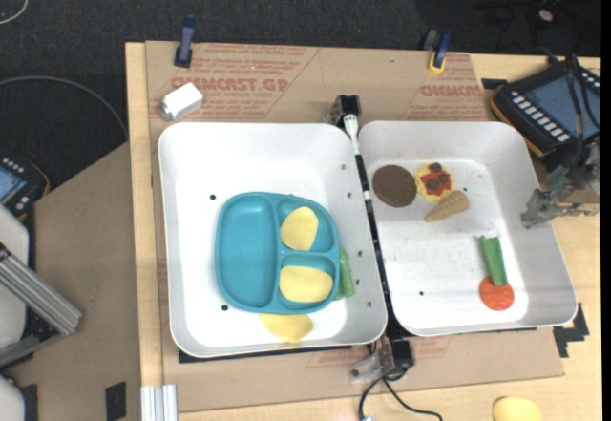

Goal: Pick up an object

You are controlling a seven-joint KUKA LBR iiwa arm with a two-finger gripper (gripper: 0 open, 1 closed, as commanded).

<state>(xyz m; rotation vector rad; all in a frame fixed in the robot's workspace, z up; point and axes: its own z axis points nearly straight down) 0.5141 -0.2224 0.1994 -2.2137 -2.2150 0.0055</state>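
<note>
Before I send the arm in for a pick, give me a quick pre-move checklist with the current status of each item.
1. Claw position: at the right bin's right rim, above no object. Not ok for grasping yet.
2. Claw fingers open: cannot tell, too small and blurred.
3. Nothing held already: no object seen at the claw. Ok.
4. Nearest target: carrot lies flat in the right bin, apart from other items. Ok.
5. Brown disc, pizza piece and tan wedge sit close together near the top. Not ok for a clean grasp.
6. Left bin: yellow pieces sit in the blue tray compartments, one more beside its bottom edge. Harder reach; cannot tell.
</note>
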